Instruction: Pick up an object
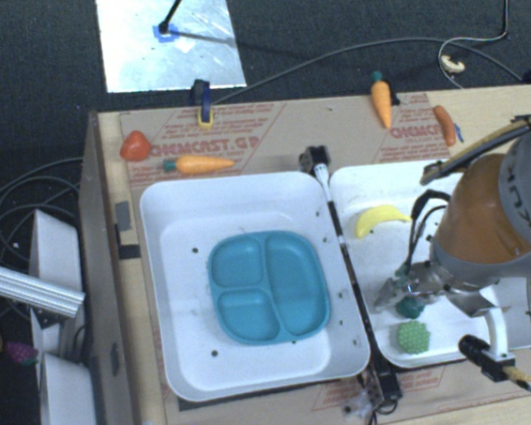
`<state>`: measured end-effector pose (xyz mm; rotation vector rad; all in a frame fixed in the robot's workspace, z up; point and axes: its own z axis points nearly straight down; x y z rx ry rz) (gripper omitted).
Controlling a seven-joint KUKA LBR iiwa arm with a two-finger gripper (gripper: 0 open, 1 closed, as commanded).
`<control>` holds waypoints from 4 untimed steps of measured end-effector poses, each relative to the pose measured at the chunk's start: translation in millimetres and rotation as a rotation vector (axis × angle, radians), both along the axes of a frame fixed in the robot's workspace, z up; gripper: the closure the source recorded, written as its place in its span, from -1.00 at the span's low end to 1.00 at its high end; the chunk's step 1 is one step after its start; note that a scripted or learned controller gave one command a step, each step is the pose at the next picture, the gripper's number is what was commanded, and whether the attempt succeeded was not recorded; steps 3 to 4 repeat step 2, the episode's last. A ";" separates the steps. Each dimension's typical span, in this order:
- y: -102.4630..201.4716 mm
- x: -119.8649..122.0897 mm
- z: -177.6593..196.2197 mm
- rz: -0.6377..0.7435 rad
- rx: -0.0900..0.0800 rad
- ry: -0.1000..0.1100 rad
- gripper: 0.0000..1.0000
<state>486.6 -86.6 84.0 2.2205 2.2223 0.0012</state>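
1. Reaching in from the right, the arm had its gripper low in the right bin, with a small dark-teal object right at its tip. Whether that object sat between the fingers or just beside them could not be told, and neither could the width of the grip.
2. A lift from there could have come away with nothing if the tips only straddled the teal piece loosely or pressed on its top; it looked small and rounded, likely to squirt sideways.
3. The green bumpy ball lay just beside the teal object, toward the near rim. A sideways nudge could have sent either one rolling.
4. The yellow banana lay well apart toward the far side, out of the way.
5. The gripper worked near the divider beside the left bin, which held a blue sectioned plate; a drift that way risked striking the bin wall.
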 end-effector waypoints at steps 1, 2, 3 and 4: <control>0.3 1.1 10.2 0.001 0.001 -0.002 1.00; 92.2 53.5 101.4 0.005 0.002 -0.004 1.00; 92.2 53.5 101.4 0.005 0.002 -0.004 1.00; 92.2 53.5 101.4 0.005 0.002 -0.004 1.00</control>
